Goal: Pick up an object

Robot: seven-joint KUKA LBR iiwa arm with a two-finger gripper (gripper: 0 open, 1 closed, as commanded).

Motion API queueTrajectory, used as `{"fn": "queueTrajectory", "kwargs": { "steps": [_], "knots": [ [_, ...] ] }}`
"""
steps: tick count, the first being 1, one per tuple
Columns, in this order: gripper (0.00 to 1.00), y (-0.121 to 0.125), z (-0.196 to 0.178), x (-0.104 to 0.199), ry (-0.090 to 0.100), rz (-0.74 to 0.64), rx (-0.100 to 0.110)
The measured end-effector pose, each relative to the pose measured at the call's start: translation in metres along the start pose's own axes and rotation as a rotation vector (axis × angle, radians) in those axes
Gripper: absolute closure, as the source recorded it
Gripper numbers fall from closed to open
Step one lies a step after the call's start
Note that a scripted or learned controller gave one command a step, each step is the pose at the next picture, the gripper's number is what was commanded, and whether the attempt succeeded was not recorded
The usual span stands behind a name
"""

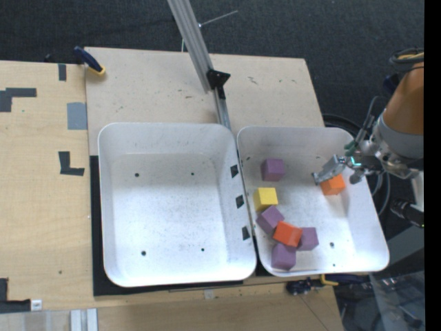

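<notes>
Gripper [335, 176] sits right at the small orange block [333, 185], right of the yellow block [266, 197] (can't tell if it's actually gripped).

Two bins side by side on the worktop [172, 81], blocks gathered in the right one.

The left bin [110, 185] sits beside the right bin [365, 247], their walls touching. In the right bin, one block [273, 169] lies toward the back, another [266, 198] just in front of it, and a cluster of four [286, 236] touch near the front wall. The hand [335, 172] reaches in from the right, directly over a block [333, 184] near the right wall.
</notes>
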State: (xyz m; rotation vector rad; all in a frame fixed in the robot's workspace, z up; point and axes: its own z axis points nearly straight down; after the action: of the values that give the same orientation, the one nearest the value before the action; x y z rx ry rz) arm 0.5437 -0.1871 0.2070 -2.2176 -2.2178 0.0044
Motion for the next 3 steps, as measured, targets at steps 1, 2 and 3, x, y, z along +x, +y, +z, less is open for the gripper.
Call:
{"fn": "queueTrajectory", "kwargs": {
  "steps": [1, 2, 3],
  "knots": [
    [0.0, 0.001, -0.002, 0.0, -0.002, -0.002, -0.004],
    [0.0, 0.002, 0.062, -0.001, -0.001, -0.001, 0.002],
    [0.0, 0.0, 0.117, 0.0, -0.001, -0.001, 0.001]
  ]
}}
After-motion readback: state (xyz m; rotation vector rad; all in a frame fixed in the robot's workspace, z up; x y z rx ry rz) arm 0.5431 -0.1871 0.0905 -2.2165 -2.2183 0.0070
